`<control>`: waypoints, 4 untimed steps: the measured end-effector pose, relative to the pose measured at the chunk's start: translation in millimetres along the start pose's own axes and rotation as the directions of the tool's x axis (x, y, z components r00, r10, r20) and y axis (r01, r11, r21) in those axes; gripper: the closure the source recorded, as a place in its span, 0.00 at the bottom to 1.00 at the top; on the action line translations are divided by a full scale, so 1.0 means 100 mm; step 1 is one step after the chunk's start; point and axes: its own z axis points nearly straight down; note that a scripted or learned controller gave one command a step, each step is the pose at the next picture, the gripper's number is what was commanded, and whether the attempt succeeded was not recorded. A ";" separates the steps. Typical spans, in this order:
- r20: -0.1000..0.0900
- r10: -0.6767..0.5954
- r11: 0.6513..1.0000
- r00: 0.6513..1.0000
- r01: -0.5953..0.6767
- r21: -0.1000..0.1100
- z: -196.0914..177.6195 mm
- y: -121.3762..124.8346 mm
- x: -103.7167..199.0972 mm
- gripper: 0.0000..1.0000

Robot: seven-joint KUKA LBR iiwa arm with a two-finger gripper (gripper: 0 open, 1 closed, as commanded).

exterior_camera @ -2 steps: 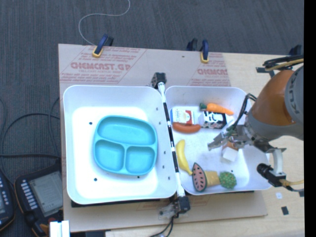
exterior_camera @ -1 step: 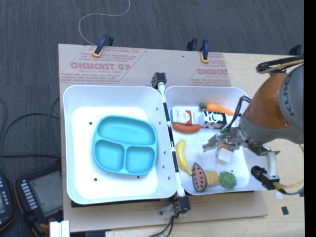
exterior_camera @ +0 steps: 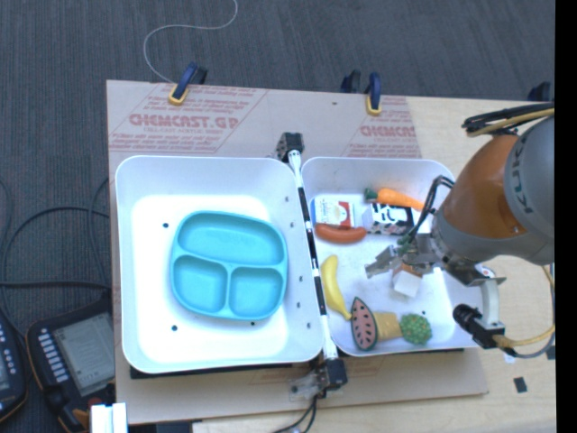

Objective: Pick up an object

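White plastic forms the two shallow bins, and the near edge of the right bin [exterior_camera: 444, 345] carries a row of small toys: a watermelon slice [exterior_camera: 363, 323], a tan cone-shaped piece [exterior_camera: 386, 325] touching it, and a green broccoli floret [exterior_camera: 416, 329] just beside that. A yellow banana [exterior_camera: 334, 287] lies along the bin's left wall, a little farther back.

Past these, near the middle of the right bin, a white block [exterior_camera: 407, 284] sits on the floor. The gripper [exterior_camera: 401, 264] hangs right over it at the end of the grey arm [exterior_camera: 532, 197], which comes in from the right with its orange band [exterior_camera: 482, 197] above the wrist. Whether the gripper is spread or closed, and whether it touches the block, I cannot tell; its metal parts hide the block's far edge.

Farther back lie a red sausage [exterior_camera: 342, 234], a white and red carton [exterior_camera: 332, 211], a black and white item [exterior_camera: 388, 215] and an orange carrot [exterior_camera: 397, 198] close to the far wall.

The left bin [exterior_camera: 126, 242] holds a blue divided plate [exterior_camera: 230, 264] resting flat in its middle.

Beyond both bins, two blue clamps [exterior_camera: 185, 81] [exterior_camera: 373, 93] grip the far edge of the printed board [exterior_camera: 189, 120] under them.
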 end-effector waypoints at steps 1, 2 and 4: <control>0.000 -0.001 1.000 1.000 0.001 -0.001 0.00 0.00 0.01 0.00; 0.001 0.000 1.000 1.000 0.000 -0.002 0.00 0.00 0.02 0.00; 0.003 -0.001 1.000 1.000 0.001 -0.004 0.01 -0.01 0.03 0.00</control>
